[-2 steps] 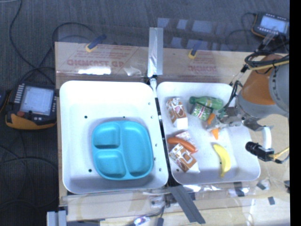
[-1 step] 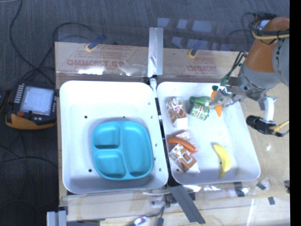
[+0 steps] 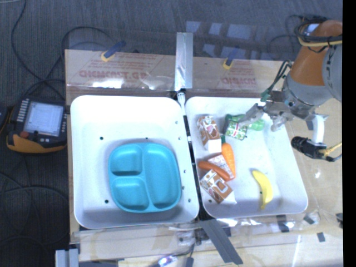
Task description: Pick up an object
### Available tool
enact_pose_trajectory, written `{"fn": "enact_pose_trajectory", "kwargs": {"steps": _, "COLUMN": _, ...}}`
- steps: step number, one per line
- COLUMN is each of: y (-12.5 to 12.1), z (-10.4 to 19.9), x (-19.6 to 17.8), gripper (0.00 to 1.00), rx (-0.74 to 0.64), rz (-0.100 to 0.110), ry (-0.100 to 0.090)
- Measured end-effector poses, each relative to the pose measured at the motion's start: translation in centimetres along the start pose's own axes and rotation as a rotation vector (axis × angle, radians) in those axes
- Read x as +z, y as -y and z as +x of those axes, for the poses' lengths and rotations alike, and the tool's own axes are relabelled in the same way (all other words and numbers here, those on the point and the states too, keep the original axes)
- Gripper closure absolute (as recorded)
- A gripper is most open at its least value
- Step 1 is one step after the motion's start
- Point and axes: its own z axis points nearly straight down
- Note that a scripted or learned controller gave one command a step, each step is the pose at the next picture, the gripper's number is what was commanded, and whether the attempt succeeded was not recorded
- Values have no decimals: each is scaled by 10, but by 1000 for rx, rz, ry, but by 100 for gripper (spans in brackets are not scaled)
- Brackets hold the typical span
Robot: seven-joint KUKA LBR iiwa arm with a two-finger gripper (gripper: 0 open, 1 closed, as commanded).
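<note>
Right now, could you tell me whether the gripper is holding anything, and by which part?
It cannot be told: the gripper sits right beside the green bottle in the right bin, but no grasp shows.

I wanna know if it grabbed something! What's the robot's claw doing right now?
Gripper: above the right bin's far edge; open or closed cannot be told.

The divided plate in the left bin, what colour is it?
Light blue all over; the plate shows plainly in the camera view.

Faint reddish print on the brown cardboard sheet (image 3: pixel 128 71) behind the bins, upside down, too blurred to read
</note>
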Motion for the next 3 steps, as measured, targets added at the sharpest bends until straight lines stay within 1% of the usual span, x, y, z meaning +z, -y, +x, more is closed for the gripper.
{"fn": "enact_pose_trajectory", "kwargs": {"steps": 1, "y": 6, "z": 2, "x": -162, "gripper": 0, "rx": 101, "rz": -1, "ry": 1}}
{"fn": "enact_pose_trajectory", "kwargs": {"steps": 2, "y": 9, "z": 53, "x": -35, "gripper": 0, "rx": -18, "rz": 1, "ry": -4}}
{"fn": "enact_pose_trajectory", "kwargs": {"steps": 3, "y": 49, "z": 42, "x": 89, "gripper": 0, "rx": 16, "rz": -1, "ry": -5}}
